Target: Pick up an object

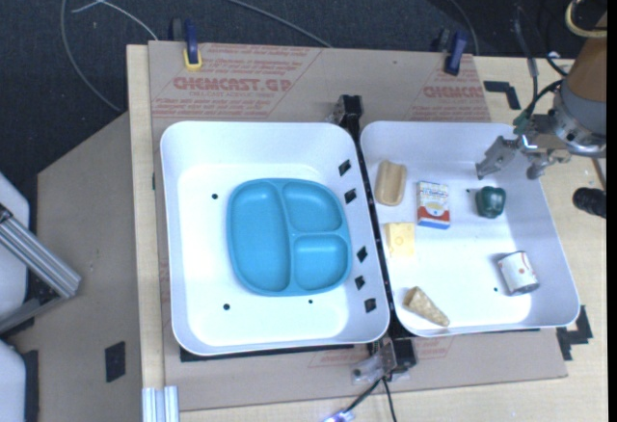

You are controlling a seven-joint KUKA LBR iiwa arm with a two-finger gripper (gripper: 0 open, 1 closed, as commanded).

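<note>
The right bin (463, 136) holds several small items: a tan bread-like piece (389, 183), a small white and blue box (434, 203), a yellow square block (400, 239), a tan wedge (425, 306), a white can lying on its side (517, 272) and a dark green round object (490, 201). My gripper (512, 163) hangs over the bin's far right part, just behind the green object. Its two fingers are spread apart, open, with nothing between them.
The left bin (193, 160) holds a blue divided plate (288, 235). A black divider with clips (359, 218) runs between the bins. Clamps (192, 44) and cables lie at the bench's far edge. The arm's grey body (583, 102) stands at the right.
</note>
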